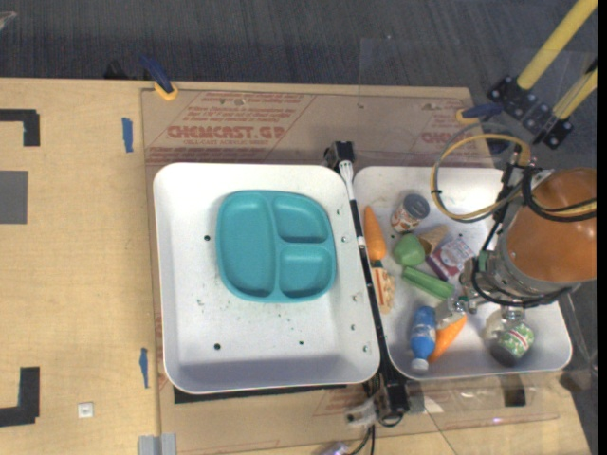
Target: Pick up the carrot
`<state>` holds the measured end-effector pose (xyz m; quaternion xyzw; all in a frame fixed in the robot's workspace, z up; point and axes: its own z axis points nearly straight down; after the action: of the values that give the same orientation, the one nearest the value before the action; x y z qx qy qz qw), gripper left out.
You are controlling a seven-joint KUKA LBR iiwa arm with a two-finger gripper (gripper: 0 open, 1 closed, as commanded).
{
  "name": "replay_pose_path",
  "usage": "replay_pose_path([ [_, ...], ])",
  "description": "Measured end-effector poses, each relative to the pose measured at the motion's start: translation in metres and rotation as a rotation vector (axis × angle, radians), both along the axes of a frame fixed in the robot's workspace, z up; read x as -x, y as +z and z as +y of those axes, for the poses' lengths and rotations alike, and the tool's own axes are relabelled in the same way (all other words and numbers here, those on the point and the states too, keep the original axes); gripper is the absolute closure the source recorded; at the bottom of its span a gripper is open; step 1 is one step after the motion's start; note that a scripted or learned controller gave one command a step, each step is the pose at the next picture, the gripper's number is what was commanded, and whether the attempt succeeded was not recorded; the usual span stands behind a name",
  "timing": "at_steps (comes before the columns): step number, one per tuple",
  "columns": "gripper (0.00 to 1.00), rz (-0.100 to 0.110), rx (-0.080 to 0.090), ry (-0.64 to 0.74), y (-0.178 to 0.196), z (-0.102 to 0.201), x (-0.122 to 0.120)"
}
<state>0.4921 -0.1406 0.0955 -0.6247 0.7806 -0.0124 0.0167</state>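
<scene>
Two orange carrot-like pieces lie in the right bin (pixel 555 354). One carrot (pixel 375 236) rests along the bin's left wall, pointing up and down. A second, smaller orange piece (pixel 450 336) lies slanted near the bin's front, next to a blue bottle (pixel 421 336). My gripper (pixel 464 303) hangs low over the bin, just above the upper end of that smaller orange piece. The grey wrist and the orange band (pixel 560 226) cover the bin's right part. Whether the gripper touches the piece is not clear.
Around the gripper lie a green pepper-like toy (pixel 410 250), a green stick (pixel 427 282), a small can (pixel 413 209), a pink-and-white packet (pixel 453 252) and a clear ball with green inside (pixel 512 338). The left bin (pixel 190 339) holds a teal divided plate (pixel 277 245).
</scene>
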Motion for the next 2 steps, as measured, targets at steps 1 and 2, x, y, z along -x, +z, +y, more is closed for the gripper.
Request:
replay_pose_path([
  [1,0.00,-0.014,0.022,0.329,0.003,0.015,-0.005],
  [2,0.00,-0.011,0.021,0.551,0.003,0.002,-0.003],
])
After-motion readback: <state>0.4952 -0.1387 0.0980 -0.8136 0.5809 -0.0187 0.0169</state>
